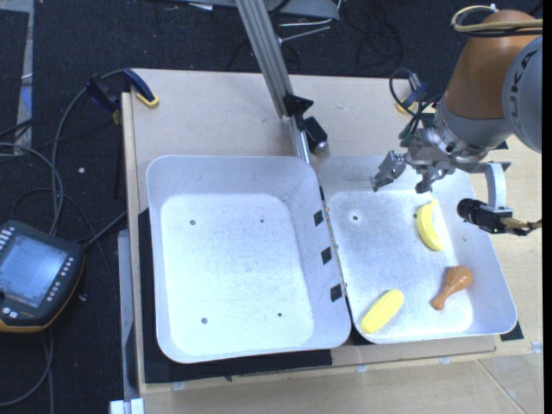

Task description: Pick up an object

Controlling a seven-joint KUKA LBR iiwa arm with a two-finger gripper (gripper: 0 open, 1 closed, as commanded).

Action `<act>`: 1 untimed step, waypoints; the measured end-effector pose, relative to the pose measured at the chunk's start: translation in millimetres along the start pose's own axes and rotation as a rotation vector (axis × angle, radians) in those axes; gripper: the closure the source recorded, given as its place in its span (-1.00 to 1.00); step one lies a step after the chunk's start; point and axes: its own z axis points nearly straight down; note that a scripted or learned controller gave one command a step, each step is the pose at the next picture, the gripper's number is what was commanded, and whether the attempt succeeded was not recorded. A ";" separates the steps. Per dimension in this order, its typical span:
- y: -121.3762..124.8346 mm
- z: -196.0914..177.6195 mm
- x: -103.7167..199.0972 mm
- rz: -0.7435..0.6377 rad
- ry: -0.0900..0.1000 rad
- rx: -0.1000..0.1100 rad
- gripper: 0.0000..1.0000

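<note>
The gripper (404,177) hangs over the far part of the right bin (492,317), its two fingers spread apart with nothing between them. Just beside it, toward the near side, lies a yellow banana-shaped piece (429,228). Closer to the front rim rest an orange drumstick-shaped toy (452,286) and a yellow oblong piece (381,310), possibly a corn cob. The left bin (172,179) sits alongside, touching the right one
</note>
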 end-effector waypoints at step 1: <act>-1.2 56.3 -9.6 0.001 0.000 0.000 -1.00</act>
